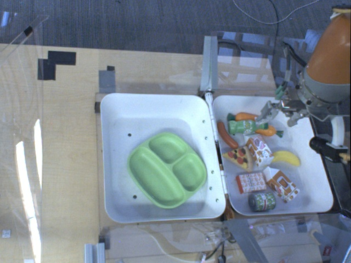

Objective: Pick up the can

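I see the small dark cylindrical can [262, 201] lying at the right bin's [323, 201] lower edge. The metal two-finger gripper [281, 109] hangs open and empty at upper right.

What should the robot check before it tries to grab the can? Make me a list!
1. Can in sight: ok. The can lies on its side near the front edge of the right bin.
2. Hand above the can: not ok. The hand is at the back of the bin, near the carrot.
3. Room around the can: not ok. The red box and the orange box sit close behind it.
4. Hand holding nothing: ok.
5. Path clear: cannot tell. The banana and other toys lie between.
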`<state>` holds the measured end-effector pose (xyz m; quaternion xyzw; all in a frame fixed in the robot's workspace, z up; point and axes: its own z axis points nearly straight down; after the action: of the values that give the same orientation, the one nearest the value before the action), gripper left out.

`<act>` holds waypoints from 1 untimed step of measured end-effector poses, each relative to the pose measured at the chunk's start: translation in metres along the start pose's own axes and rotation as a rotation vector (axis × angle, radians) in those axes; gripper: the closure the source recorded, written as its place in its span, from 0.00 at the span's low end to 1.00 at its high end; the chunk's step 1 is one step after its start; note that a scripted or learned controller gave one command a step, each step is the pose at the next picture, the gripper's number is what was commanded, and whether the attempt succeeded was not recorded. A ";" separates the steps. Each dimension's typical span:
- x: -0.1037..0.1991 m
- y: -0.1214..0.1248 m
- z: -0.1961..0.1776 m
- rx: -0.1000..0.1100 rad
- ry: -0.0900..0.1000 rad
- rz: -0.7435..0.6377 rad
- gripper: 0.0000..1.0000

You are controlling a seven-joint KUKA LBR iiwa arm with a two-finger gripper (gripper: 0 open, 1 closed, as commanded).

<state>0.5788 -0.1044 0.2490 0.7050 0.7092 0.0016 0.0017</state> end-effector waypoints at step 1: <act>-0.022 -0.090 0.143 -0.005 -0.001 0.111 0.00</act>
<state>0.4897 -0.1268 0.1060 0.7433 0.6689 0.0031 0.0037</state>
